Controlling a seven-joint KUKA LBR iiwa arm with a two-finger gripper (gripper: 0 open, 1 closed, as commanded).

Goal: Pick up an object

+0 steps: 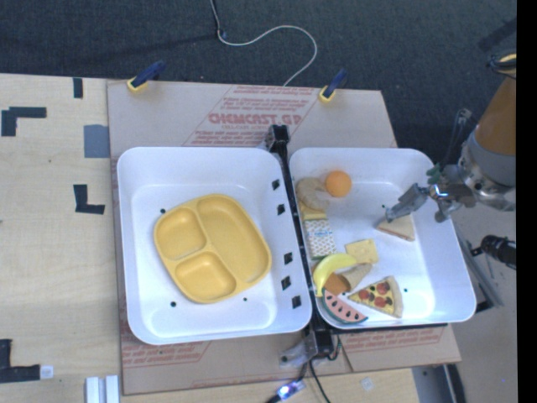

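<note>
Sandwich wedge (398,227) lies in the right bin (445,305) — the gripper (422,204) just above it, jaws released, grasping nothing.

Right bin's (445,233) right half open — food (348,263) crowds left.

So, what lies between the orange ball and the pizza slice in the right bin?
In the camera view, a yellow cheese piece lies between the orange ball and the pizza slice, on the white bin floor.
</note>
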